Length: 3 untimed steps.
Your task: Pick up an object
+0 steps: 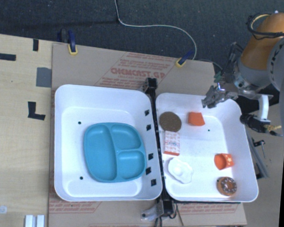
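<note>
The right bin (243, 144) holds an orange block (196, 119), a brown round cookie (170, 121), a red-and-white packet (172, 142), a white crumpled object (180, 170), an orange cup (223, 161) and a chocolate doughnut (226, 185). My gripper (212, 99) hangs over the bin's far rim, up and to the right of the orange block. Nothing shows between its fingers.
The left bin (66, 128) holds a blue divided plate (114, 151). Both bins rest on a cardboard sheet (131, 70) clamped at the back by two clips. A cable (154, 27) loops across the dark floor behind. The arm's orange band (267, 40) stands at the upper right.
</note>
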### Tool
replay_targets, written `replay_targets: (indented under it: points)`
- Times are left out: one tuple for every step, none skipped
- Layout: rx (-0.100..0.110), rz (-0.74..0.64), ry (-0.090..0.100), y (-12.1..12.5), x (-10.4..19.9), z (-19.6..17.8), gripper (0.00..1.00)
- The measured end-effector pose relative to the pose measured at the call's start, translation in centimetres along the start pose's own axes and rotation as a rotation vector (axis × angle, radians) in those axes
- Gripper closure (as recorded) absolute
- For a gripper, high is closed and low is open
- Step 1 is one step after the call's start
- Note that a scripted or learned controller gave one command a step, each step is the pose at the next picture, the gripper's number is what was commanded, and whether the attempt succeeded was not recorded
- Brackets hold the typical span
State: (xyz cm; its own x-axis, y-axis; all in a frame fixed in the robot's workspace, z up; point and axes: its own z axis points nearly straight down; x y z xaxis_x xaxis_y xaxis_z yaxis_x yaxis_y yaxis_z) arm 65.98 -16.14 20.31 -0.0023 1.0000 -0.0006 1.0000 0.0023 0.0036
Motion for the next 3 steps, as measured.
replay_targets:
  points:
    - [0.001, 0.0, 0.0, 0.1, 0.1, -5.2, 1.0]
    - [0.006, -0.003, 0.001, -1.2, 5.8, -5.5, 1.0]
    - [0.006, -0.001, 0.0, -1.7, 10.2, -5.6, 1.0]
